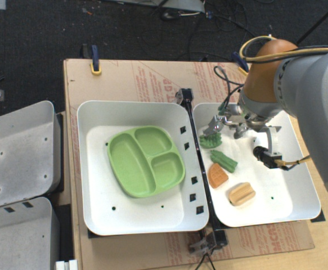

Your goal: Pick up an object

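The claw point(213, 129) touches the green broccoli-like piece point(210, 141) at right-centre; finger state cannot be told. The arm point(299, 83) enters from the right.

You can make out faint red printing on the brown board of the worktop point(152, 75), above the left bin point(85, 167) and again along the board's front edge below the right bin point(307, 207), but it runs reversed and none of it reads clearly.
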### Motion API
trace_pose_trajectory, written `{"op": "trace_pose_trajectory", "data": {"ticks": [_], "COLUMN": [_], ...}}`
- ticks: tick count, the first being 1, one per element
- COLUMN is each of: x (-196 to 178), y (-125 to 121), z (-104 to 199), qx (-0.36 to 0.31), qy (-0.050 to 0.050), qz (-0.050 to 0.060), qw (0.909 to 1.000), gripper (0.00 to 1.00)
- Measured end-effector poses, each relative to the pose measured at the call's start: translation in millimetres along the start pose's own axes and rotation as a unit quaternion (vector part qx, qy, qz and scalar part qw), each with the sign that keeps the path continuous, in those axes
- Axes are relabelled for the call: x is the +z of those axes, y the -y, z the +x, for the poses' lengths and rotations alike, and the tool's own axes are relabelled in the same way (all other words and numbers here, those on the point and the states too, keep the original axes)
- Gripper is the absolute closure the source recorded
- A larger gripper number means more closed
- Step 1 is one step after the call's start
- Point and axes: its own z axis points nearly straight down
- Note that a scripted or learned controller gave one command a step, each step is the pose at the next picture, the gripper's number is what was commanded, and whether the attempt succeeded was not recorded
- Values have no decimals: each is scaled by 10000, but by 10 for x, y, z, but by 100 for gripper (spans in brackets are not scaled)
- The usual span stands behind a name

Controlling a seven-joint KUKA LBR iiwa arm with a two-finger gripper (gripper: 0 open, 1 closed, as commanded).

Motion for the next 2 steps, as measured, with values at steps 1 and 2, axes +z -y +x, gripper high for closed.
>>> {"op": "trace_pose_trajectory", "data": {"ticks": [1,2], "x": [-96,-634], "y": [2,-106], "z": [-2,48], "qx": [-1,-20], "qy": [6,2], "qz": [0,27], "qw": [10000,10000], "gripper": [100,100]}}
